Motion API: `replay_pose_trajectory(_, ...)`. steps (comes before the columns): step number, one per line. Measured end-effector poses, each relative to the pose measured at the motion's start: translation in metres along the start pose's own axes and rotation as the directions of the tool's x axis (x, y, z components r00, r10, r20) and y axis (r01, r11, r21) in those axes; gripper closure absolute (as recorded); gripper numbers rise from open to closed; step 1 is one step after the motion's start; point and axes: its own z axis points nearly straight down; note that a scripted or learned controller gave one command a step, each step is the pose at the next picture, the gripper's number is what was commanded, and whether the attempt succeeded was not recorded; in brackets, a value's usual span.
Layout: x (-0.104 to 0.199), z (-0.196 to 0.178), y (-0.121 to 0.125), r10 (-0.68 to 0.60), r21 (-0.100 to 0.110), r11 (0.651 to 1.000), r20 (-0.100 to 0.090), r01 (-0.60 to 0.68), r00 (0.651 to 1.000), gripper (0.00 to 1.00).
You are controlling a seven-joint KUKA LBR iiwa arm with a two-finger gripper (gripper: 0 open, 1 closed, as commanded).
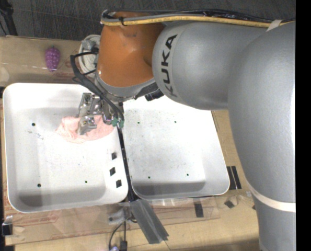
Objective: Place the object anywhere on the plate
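Two white bins side by side on a brown counter. Big grey arm reaching in from the right side of the picture, with a wide orange band near its end. Down below the orange band, a small shiny metal claw, hanging over the top part of the bin on the picture's left. Right under the claw, a flat pink plate, lying on the floor of that bin, near its far wall and close to the wall between the two bins. Claw tip right over the plate, maybe touching it; hard to tell. Hard to tell too if the claw is open or closed, and nothing plain to see held in it.

Off in the far left corner of the counter, outside both bins, a small bumpy purple thing, well apart from the plate and the claw.

Other bin on the picture's right, partly under the big arm. A few small dark dots on both bin floors.
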Motion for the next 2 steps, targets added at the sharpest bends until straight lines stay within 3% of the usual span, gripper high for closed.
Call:
replay_pose_trajectory(1, 0.0299, -0.0097, 0.0393, 0.0, 0.001, 1.0, 0.0, 0.0, 1.0, 1.0)
replay_pose_trajectory(2, 0.0297, -0.0099, 0.0391, 0.001, 0.001, 1.0, 0.001, -0.001, 1.0, 0.0)
